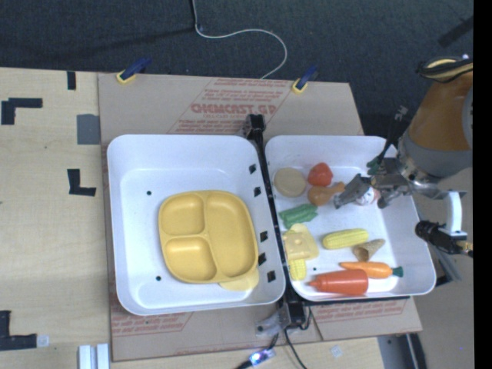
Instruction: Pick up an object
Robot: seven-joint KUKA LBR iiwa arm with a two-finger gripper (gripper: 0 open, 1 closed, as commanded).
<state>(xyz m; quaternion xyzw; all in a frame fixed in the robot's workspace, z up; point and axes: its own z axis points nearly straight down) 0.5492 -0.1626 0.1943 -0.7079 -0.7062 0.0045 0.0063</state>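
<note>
Two shallow white bins are set side by side on a cardboard sheet laid over a wooden bench, seen from above at a slant. The left bin carries a yellow divided plate, placed toward its middle, with a pale yellow piece tucked under the plate's near right corner. The right bin is crowded with toy food, which gives the arm many candidates for picking.

Along the right bin's far edge lie a beige round piece, a red tomato and an orange-brown piece just beside it. Near the shared wall a green vegetable lies above a pale yellow block. A corn cob lies near the bin's middle, with a small brown cone just beside it. Along the near edge a carrot lies touching a red pepper.

The grey arm with its orange band reaches in over the right bin's right edge. The gripper is poised low, near the far middle of that bin, just beside the orange-brown piece, probably lined up for a try there. Whether it is parted or clenched cannot be told, and nothing is seen held in it.

A white cable is looped on the dark floor beyond the bench.
</note>
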